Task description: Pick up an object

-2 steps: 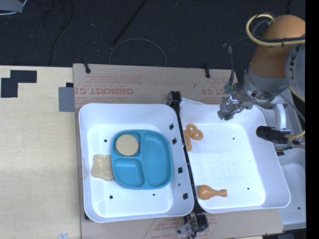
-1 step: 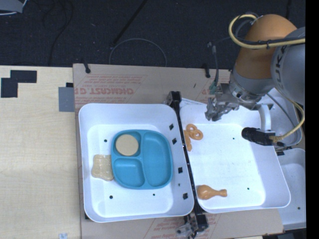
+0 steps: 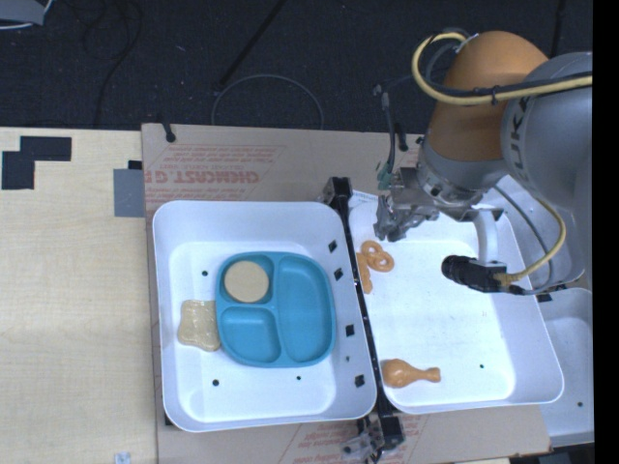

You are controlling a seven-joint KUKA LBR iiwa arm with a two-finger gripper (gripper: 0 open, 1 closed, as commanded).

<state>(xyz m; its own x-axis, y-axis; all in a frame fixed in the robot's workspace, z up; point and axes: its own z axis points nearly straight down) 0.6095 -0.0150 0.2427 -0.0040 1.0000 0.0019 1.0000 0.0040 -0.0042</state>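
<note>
Nearest, a tan drumstick-shaped toy (image 3: 410,373) lies loose in the right white bin (image 3: 527,380) — free to grab. Beyond it, an orange pretzel-shaped toy (image 3: 373,258) rests by the divider, the likely target, since the grey two-finger gripper (image 3: 395,222) hangs just above it; whether its jaws are open I cannot tell. Farthest, mirrored red lettering on the cardboard sheet (image 3: 242,162) is unreadable.

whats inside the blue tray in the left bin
The blue tray holds one round tan cracker-like disc in its upper-left compartment. What is under that disc is covered.
</note>
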